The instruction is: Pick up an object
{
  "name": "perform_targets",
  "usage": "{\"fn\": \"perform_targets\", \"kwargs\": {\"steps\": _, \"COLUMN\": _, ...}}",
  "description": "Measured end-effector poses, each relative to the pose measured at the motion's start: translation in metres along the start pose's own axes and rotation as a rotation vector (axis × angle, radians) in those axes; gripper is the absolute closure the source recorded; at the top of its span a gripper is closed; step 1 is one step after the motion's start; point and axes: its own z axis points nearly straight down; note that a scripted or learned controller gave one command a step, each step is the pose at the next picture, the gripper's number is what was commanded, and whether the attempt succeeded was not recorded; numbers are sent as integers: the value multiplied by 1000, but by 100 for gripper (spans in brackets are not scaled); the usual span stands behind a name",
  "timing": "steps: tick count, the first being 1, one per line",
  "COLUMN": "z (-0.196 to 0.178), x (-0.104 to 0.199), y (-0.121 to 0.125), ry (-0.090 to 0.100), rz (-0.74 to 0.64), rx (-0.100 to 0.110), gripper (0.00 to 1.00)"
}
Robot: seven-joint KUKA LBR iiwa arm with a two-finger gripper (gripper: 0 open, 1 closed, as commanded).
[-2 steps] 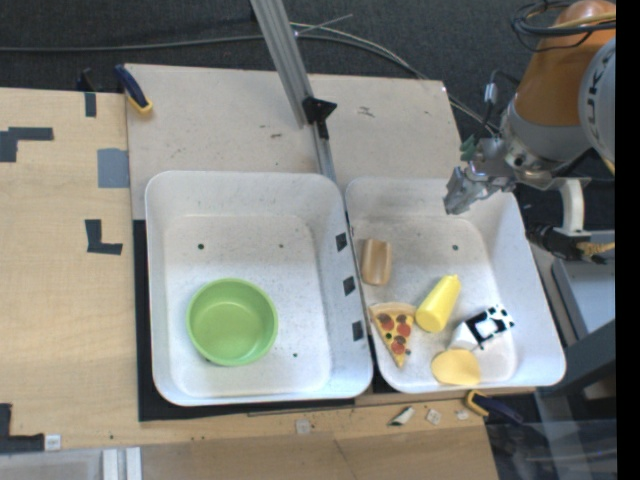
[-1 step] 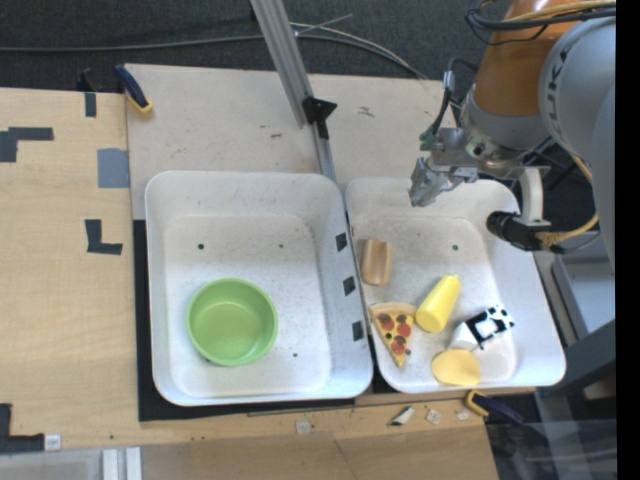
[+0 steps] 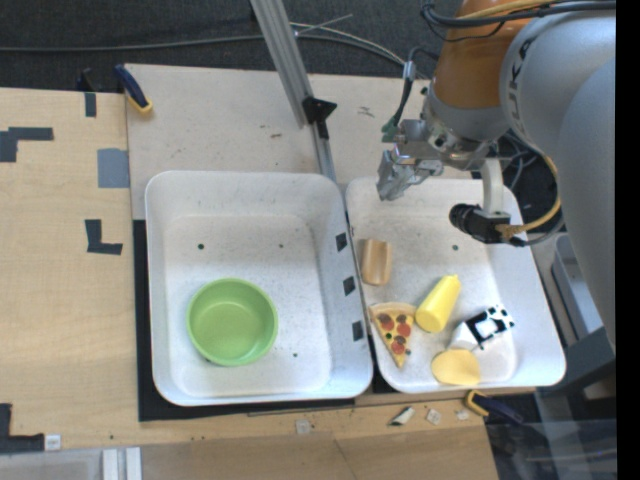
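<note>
My gripper (image 3: 397, 182) hangs over the far left part of the right bin (image 3: 530, 373), above the objects and with nothing between its fingers. Below it, nearer the camera, lies a tan bread-like piece (image 3: 375, 261). Further toward the front are a pizza slice (image 3: 394, 333), a yellow cylinder (image 3: 437, 303), a yellow rounded piece (image 3: 457, 368) and a small white and black block (image 3: 487, 327). A green bowl (image 3: 233, 321) sits in the left bin (image 3: 165, 193).
A slanted metal post (image 3: 290, 63) stands behind the bins, close to the left bin's far right corner. A blue and yellow clamp (image 3: 133, 89) lies at the far left of the bench.
</note>
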Motion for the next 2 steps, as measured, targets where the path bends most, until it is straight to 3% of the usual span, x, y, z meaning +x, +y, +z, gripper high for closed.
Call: {"fn": "perform_targets", "kwargs": {"steps": 2, "z": 1, "x": 106, "y": 5, "ry": 1, "rz": -1, "rx": 2, "gripper": 100}}
